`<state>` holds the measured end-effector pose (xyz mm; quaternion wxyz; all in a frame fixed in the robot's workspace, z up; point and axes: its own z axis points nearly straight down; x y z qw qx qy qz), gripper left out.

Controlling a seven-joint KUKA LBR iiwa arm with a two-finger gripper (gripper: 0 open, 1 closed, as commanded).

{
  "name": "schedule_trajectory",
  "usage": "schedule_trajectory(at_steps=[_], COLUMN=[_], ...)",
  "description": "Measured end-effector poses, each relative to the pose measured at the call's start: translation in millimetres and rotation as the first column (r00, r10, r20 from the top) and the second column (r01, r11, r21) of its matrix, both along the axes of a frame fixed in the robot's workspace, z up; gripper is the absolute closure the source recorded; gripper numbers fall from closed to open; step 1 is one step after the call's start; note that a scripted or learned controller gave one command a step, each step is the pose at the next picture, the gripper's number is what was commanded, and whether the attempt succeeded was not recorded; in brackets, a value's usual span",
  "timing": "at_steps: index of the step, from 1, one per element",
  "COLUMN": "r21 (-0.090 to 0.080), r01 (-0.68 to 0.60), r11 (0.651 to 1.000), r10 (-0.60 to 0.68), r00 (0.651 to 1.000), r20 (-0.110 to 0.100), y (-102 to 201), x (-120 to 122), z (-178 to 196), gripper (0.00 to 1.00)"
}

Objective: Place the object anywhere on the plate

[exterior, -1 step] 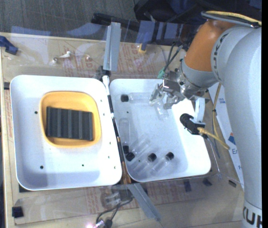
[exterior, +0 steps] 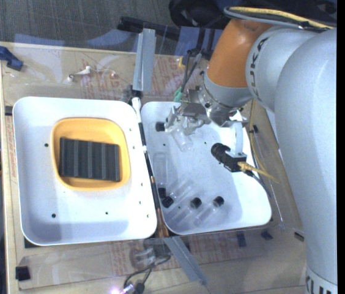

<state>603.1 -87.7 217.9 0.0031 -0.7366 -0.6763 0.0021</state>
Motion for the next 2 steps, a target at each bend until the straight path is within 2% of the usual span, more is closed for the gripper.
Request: schedule_trajectory(at_steps=[1, 2], r21=[-0.001, -0.001], r01=[-0.223, -0.223], r11=[0.975, 0.975], r10=[0.223, 0.223], r00=[0.975, 0.975], r20=[0.006, 0.006], y=[35.0, 35.0], x=[53.3, 53.4], z=[-21.6, -21.4], gripper=[1.00, 0.00])
